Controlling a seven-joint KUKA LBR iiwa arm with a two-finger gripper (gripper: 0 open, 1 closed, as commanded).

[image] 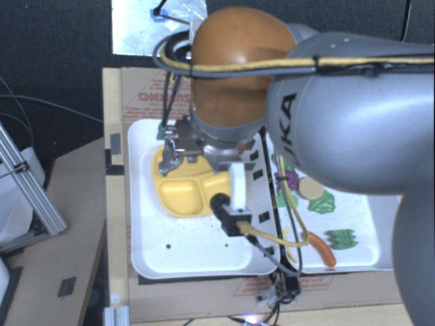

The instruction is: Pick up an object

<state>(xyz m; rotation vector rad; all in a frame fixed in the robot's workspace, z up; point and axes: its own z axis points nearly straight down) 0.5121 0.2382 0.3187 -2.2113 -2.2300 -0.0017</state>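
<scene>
Yellow plastic tray (185, 193), divided into compartments, lying flat in left bin (146, 250), toward its upper-middle. Sits directly under wrist of arm (353, 114); upper part of tray hidden by orange band (234, 66) and grey housing, so only lower half plus a bit of left rim seen. Gripper (178, 148) approx at tray's top-left edge, pointing down. State of gripper: can't tell, metal parts too cluttered and overlapped from this angle. Nothing seen pinched. Key relation: tray lies just below and toward viewer from gripper, long axis running roughly left-right across bin, nearest rim at left. Judged: a grab on that raised rim most likely, w/ little sideways travel needed. Right bin (372, 257) w/ green (322, 202), purple (292, 179) and orange (325, 252) items well apart from gripper, arm partly over them.
</scene>
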